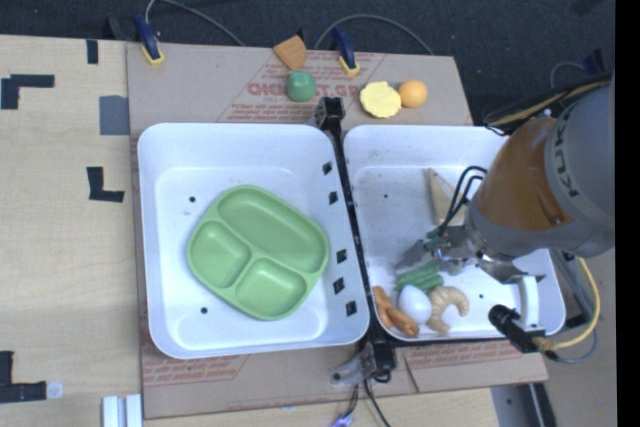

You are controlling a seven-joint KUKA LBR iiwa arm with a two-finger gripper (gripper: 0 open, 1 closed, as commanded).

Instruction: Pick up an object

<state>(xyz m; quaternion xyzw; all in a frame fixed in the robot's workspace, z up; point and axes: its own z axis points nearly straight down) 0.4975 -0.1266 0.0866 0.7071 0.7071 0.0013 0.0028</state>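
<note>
I am watching the arm reaching in from the right and hanging over the right bin (480, 147), with the end effector (437, 255) sitting low above the small heap of toy food at the bin's near left corner. Its metal fingers are pointing leftward toward the divider between the bins, and I cannot tell from here whether they are wide or narrow, since the grey wrist and orange band are covering most of them.

The nearest candidates are lying just beside and below the tip. A green pod-like piece (420, 275) is lying almost under the fingers, its long axis running left to right at a slight slant. Just nearer the bin's front wall are a white egg (413, 303), smooth and round, a pale curved croissant-like piece (450, 303), and an orange carrot-like stick (392, 311) slanting along the corner. A tan wedge (438, 195) is resting farther back, behind the wrist.

I am judging that the green piece is the likeliest target, needing only a short drop, though the crowding of the egg could spoil the grip.

The left bin (160, 215) is holding a green divided plate (258, 252), glossy plastic with three compartments. On the counter beyond the bins are a green ball (300, 86), a tan block (291, 51), a yellow lump (380, 99) and an orange ball (412, 94).
</note>
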